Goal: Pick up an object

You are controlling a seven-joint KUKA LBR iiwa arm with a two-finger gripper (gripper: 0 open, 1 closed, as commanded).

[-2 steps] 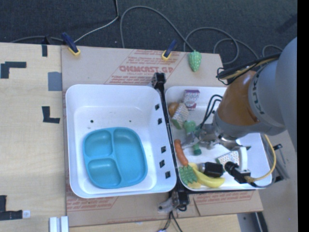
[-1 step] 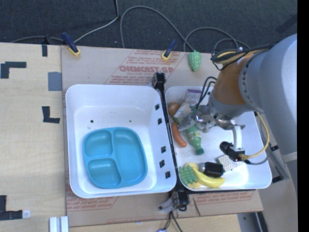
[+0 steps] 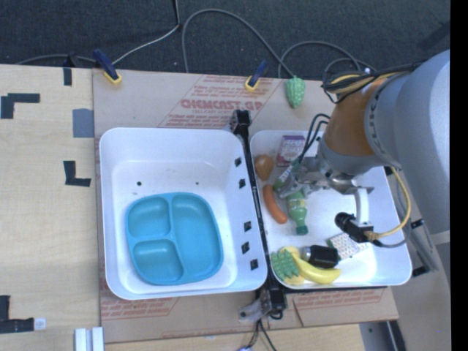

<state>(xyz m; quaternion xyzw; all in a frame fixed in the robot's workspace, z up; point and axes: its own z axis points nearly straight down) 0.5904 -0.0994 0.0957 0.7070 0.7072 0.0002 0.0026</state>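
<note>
My gripper (image 3: 295, 180) is low in the right bin (image 3: 391, 273), in its left half, at the end of the grey arm with the orange band (image 3: 351, 126). Right under and beside it lie an orange carrot (image 3: 275, 205) and a small green bottle (image 3: 298, 216). A brown round piece (image 3: 264, 167) sits just left of the gripper, and a purple-and-white box (image 3: 291, 148) lies behind it. I see nothing clearly held.
At the right bin's front lie a yellow banana (image 3: 316, 270), a green knobbly piece (image 3: 286, 263), a black item (image 3: 322, 254) and a checkered packet (image 3: 344, 244). The left bin (image 3: 117, 148) holds a blue divided plate (image 3: 174, 236). A green toy (image 3: 295, 91) lies on the cardboard behind the bins.
</note>
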